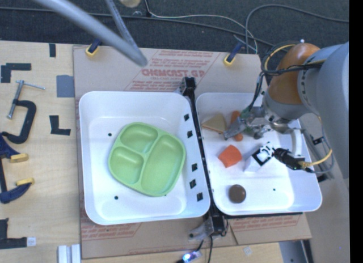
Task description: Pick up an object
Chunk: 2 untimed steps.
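My gripper [237, 128] reaches into the right bin [306, 199] from the right and hangs low over its back-left part. A small orange piece [235, 117] shows just behind the gripper, with a red bit [239, 138] just in front; the gripper hides what lies between them. A tan wedge [214, 123] lies immediately left of the gripper. An orange-red block [229, 156] sits a little in front of it. A brown ball [236, 193] rests near the bin's front. A small black-and-white piece [262, 155] lies right of the block.
The left bin [96, 199] holds a green divided plate [147, 158]. A black divider with clips [195, 148] runs between the bins. The arm's wrist with its orange band [289, 80] and cables [303, 162] hang over the right bin's back-right side.
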Tool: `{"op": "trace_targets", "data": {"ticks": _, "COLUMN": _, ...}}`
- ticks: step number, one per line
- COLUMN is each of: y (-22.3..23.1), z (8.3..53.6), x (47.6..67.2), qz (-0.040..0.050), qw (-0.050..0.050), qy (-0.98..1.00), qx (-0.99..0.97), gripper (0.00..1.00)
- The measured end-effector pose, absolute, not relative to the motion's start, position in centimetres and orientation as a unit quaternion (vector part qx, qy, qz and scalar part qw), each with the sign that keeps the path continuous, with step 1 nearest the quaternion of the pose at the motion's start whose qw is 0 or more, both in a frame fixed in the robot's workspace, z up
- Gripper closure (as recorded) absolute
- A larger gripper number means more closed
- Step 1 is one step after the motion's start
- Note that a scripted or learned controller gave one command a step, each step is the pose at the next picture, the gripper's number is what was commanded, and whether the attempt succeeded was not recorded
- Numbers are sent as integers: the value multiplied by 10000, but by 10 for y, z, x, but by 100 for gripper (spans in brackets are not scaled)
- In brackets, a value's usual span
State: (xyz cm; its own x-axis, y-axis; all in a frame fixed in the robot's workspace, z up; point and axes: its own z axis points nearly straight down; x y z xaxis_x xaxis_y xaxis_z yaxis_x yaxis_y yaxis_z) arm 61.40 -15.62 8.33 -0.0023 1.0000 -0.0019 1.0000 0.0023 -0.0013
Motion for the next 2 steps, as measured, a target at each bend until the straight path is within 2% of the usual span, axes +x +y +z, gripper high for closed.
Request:
{"op": "trace_targets", "data": {"ticks": 1, "y": -156, "z": 96, "x": 615, "qz": -5, "qw": 16, "qy": 7081, "qx": 7061, "gripper": 100}}
{"op": "trace_targets", "data": {"ticks": 2, "y": -151, "z": 139, "x": 620, "qz": 8, "qw": 7, "qy": 7079, "qx": 7063, "gripper": 100}}
